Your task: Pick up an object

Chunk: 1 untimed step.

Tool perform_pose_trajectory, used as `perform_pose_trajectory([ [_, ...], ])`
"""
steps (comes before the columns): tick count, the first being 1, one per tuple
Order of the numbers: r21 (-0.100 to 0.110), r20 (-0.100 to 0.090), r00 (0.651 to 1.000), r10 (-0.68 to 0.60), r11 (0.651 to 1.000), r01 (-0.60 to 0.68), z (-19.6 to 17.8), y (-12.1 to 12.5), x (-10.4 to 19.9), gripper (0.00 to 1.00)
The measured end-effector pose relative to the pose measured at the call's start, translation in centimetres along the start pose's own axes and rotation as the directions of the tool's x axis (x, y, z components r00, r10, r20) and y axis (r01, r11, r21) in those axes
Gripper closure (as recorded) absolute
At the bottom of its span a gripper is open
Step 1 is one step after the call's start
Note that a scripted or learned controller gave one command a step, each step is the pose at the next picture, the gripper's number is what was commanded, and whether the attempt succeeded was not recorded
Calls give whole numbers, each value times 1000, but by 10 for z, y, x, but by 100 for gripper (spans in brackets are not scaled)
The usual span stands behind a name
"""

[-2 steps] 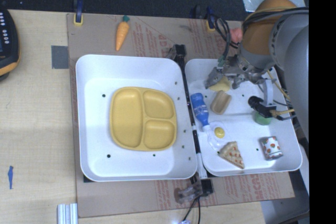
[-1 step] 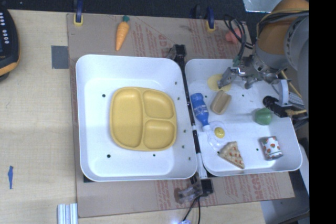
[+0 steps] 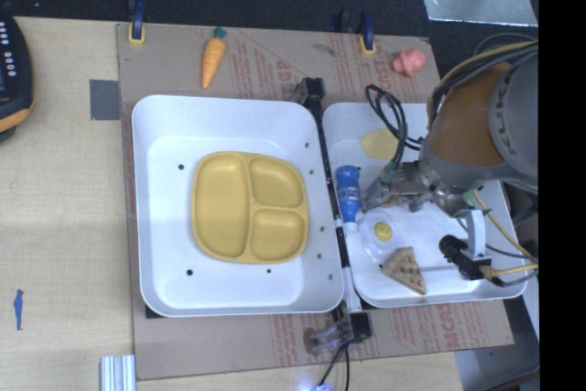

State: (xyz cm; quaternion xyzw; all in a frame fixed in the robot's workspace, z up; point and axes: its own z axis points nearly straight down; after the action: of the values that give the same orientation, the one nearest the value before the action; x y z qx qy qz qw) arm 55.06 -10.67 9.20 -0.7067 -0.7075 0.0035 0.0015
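In the right bin lie a blue cylinder against the left wall, a pale yellow disc farther back, a clear piece with a yellow centre, and a brown wedge near the front. My gripper hangs low over the middle of this bin, just right of the blue cylinder and above the yellow-centred piece. The grey and orange arm covers the bin's right half.
The left bin holds a yellow divided plate. An orange carrot and a pink lump lie on the board behind the bins. A black cable loops over the right bin's back edge. A dark device sits far left.
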Motion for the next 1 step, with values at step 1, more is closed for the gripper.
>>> perform_pose_trajectory([
  [1,2,-4,1000,-1,1000,1,1,-71,-4,0],
])
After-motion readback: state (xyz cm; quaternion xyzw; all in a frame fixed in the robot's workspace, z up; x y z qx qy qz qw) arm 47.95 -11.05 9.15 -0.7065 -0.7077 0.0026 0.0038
